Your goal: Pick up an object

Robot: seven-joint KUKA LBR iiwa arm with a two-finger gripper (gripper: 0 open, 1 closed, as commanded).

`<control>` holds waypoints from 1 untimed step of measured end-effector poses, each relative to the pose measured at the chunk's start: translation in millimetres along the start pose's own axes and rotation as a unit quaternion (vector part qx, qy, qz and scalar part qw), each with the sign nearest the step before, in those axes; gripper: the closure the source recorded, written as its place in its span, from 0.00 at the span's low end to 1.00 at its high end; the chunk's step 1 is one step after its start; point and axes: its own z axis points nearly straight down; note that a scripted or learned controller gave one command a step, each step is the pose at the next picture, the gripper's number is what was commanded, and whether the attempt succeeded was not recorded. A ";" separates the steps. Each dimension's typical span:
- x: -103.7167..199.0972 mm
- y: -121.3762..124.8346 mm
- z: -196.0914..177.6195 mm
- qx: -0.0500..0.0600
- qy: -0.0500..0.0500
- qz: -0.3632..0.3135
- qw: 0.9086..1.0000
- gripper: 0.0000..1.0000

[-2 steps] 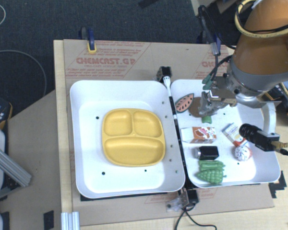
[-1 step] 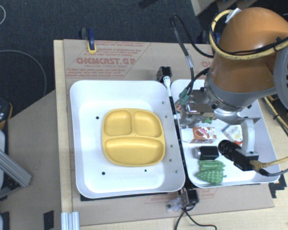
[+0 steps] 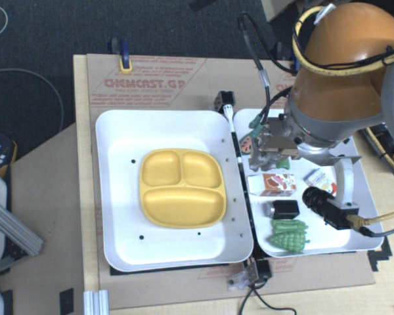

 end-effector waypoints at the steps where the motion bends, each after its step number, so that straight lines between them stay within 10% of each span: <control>1: 77.6 -0.3 -41.5 -0.003 0.002 -0.005 1.000 1.00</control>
